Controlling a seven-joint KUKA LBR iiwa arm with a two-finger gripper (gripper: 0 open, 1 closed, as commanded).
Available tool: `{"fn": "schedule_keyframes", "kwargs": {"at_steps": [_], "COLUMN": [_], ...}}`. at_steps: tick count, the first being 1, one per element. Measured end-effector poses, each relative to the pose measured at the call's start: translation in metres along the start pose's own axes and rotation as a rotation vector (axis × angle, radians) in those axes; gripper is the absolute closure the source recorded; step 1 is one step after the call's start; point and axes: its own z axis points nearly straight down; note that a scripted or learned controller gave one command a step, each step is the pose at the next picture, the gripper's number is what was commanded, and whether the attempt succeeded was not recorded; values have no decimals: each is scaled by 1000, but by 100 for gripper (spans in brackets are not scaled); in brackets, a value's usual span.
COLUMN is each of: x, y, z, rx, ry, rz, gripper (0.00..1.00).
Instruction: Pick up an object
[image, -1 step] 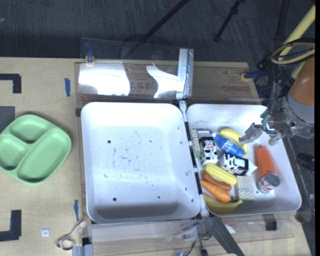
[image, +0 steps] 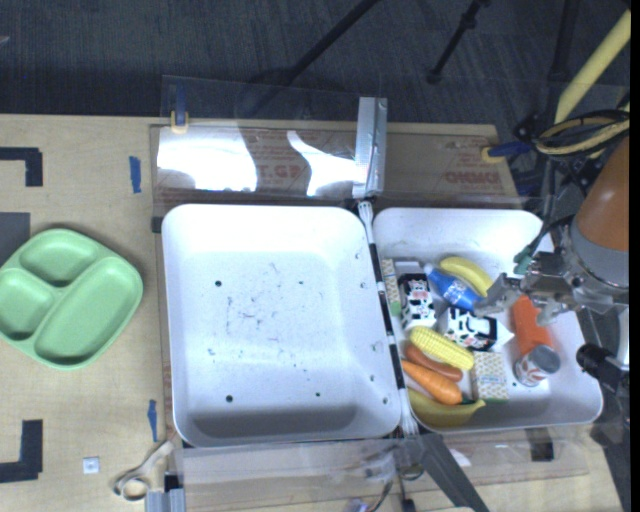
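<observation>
Orange toy carrot (image: 523, 320), lower right of frame, looks light and stiff; grasp mid-body. Tool (image: 520, 283) state: cannot tell.

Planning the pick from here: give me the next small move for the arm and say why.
Probably a short descent toward the blue bottle. The gripper hangs over the right bin, just right of that bottle and the yellow banana beside it, and nothing shows between its fingers. All the objects lie in this bin, so no sideways travel seems needed.
</observation>
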Motion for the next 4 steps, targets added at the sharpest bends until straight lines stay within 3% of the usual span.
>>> {"fn": "schedule_keyframes", "kwargs": {"at_steps": [1, 2, 3, 4], "x": [-30, -42, -51, -46], "y": [49, 116, 139, 134], "z": [37, 98, 119, 119], "rx": [-5, -7, -42, -44], "ry": [-3, -4, -25, -26], "rz": [-373, -511, -691, -793], "gripper": [0, 0, 0, 0]}}
